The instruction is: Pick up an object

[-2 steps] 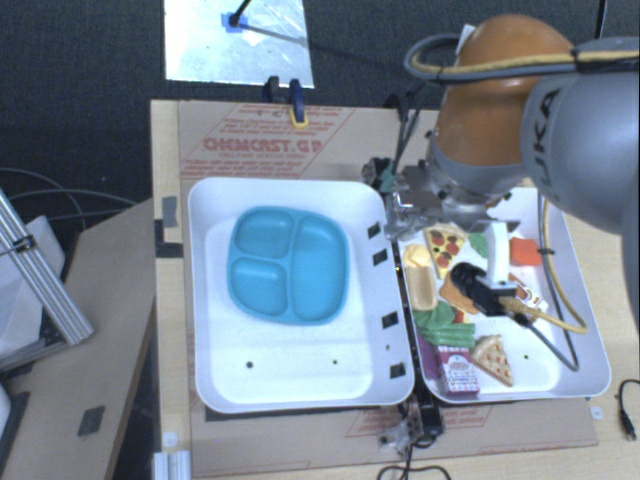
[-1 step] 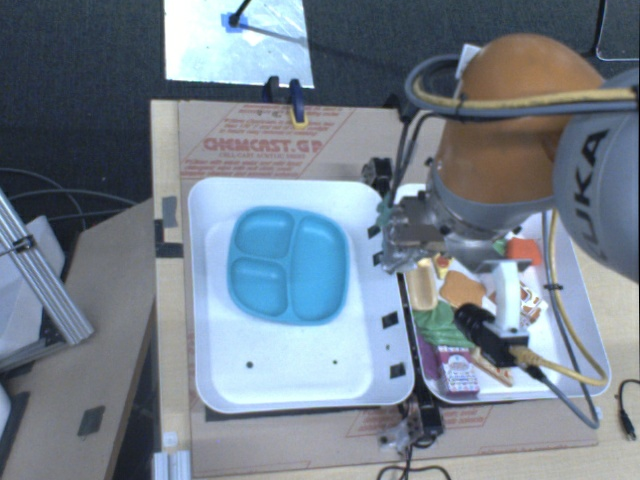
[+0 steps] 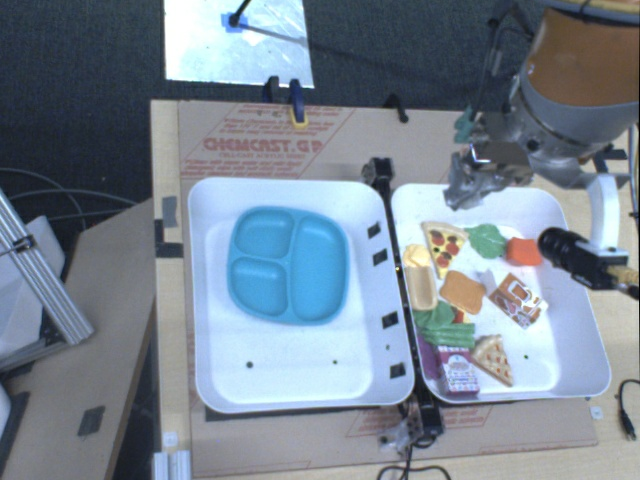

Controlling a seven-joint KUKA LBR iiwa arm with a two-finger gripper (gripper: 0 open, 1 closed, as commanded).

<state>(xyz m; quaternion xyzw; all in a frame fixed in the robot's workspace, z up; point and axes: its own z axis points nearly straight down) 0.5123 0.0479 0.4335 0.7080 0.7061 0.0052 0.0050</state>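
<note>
Camera view: toy food pile — pizza slice point(image 3: 443, 240), green leaf point(image 3: 487, 239), orange block point(image 3: 523, 251), maroon carton point(image 3: 458, 375) — lies in right white bin point(image 3: 585, 353). Gripper point(image 3: 468, 194) hangs above bin's top-left corner, nothing visibly gripped; opening: cannot tell. Blue divided tray point(image 3: 288, 266) sits in left white bin point(image 3: 215, 368).

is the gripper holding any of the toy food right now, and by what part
Nothing is held. The gripper hangs above the right bin's back-left corner, with the pizza slice lying below it.
</note>
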